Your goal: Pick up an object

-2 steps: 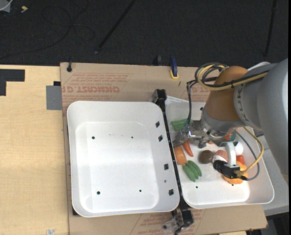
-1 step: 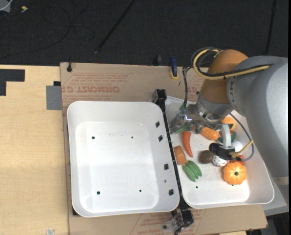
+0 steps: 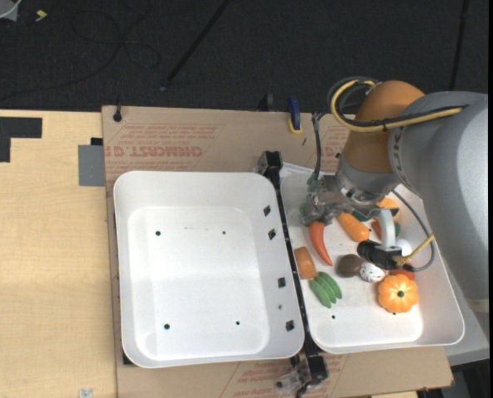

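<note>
The arm [image 3: 395, 135] is low over the right bin [image 3: 432, 326], at its far end. It looks like the reaching step: the gripper [image 3: 322, 208] is down among the toys, but no toy shows between the fingers, so I would say nothing is picked up yet. The wrist hides the fingers, so I cannot tell if they are spread or squeezed.

All the toys are in the right bin. A red-orange chili pepper [image 3: 320, 243] lies just under the gripper, with its top end close to it. It looks like the toy being tried for. Just beside it is a small orange carrot [image 3: 353, 226]. Nearer the front are an orange pumpkin [image 3: 397, 293], a green bunch of pods [image 3: 326, 288], a small brown piece [image 3: 348, 264] and a little orange piece [image 3: 304, 264] by the wall between the bins. The left bin [image 3: 130, 222] sits beside it on the desk [image 3: 39, 255].

Next, the fingers need to close on the pepper across its thin body, then go straight up. The toys lie close together, so the carrot could get bumped.

The arm comes in from the right and bends down, wrist pointing into the bin, orange band on top.
</note>
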Controlling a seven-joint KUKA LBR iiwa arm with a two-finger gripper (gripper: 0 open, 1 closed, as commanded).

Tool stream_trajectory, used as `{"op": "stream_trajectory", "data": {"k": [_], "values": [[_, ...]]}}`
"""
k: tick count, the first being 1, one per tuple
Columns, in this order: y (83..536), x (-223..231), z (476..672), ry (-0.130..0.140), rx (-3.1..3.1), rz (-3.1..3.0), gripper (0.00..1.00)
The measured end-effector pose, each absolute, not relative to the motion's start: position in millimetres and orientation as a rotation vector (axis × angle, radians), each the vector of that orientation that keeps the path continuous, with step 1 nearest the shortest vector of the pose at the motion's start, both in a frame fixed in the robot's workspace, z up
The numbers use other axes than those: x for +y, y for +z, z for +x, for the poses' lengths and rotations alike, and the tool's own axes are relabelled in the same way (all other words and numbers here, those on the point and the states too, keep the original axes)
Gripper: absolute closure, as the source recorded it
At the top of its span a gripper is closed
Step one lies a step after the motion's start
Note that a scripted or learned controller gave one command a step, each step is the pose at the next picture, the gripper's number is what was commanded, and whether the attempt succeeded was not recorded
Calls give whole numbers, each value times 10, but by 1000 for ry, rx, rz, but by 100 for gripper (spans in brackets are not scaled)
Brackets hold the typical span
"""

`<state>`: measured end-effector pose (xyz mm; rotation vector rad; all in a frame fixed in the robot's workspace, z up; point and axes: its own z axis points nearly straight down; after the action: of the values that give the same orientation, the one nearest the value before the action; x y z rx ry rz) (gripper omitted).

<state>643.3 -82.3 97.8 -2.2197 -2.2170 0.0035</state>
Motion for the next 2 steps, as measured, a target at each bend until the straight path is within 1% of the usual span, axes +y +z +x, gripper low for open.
{"op": "stream_trajectory", "data": {"k": [1,2], "values": [[1924,-113,6223,-3,-2226,-2215,100],[3047,421,6463,-16,-2234,-2218,100]]}}
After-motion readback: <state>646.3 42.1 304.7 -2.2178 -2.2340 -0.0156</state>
